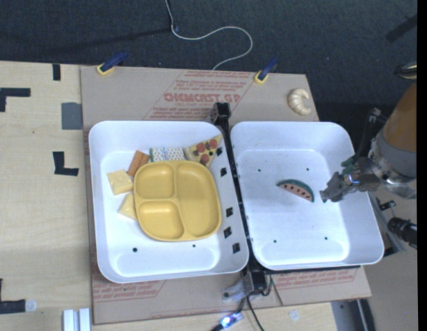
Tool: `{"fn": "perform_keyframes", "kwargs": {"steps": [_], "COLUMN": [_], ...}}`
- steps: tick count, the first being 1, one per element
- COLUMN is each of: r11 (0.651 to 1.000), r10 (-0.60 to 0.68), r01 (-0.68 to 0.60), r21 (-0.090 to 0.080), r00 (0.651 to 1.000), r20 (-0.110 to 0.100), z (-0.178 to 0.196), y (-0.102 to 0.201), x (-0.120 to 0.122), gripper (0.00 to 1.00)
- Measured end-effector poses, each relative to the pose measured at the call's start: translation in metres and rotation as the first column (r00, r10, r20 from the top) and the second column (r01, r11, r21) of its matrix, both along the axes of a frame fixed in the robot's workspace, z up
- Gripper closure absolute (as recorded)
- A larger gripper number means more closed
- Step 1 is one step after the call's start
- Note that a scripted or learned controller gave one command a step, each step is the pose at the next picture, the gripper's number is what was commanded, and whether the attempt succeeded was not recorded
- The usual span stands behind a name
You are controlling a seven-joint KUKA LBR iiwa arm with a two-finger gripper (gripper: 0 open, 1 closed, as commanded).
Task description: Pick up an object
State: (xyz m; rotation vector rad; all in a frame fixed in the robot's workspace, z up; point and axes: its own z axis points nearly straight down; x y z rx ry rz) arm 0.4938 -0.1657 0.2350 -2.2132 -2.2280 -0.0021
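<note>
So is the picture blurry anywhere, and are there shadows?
Camera view: sharp on the yellow plate and watermelon slice; the gripper looks a bit smeared; the light is soft, with faint shadows inside the right bin.

Cardboard sheet [199, 95], up-left of my end effector [335, 188]: red print, I read roughly "CHEMGEAR"; smaller lines illegible to me.

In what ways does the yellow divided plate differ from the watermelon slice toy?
The yellow divided plate is large, plain yellow and squarish; the watermelon slice toy is small, curved, red with a green rind. The plate lies in the left bin among other pieces; the slice lies alone in the right bin, near the end effector. Both rest flat.
</note>
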Motion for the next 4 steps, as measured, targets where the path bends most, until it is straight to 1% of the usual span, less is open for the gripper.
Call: {"fn": "perform_keyframes", "kwargs": {"steps": [1,2,3,4], "r11": [1.000,1.000,1.000,1.000], "r10": [0.002,-0.001,0.002,-0.007], "r01": [-0.002,0.001,-0.001,0.007], "r21": [0.001,0.000,0.000,-0.003], "r00": [1.000,1.000,1.000,1.000], "r20": [-0.002,-0.004,-0.002,-0.005], "z": [0.003,-0.014,-0.003,-0.022], "y": [0.061,0.109,0.169,0.156], "x": [0.004,0.008,0.017,0.012], "gripper": [1.00,1.00,1.00,1.00]}}
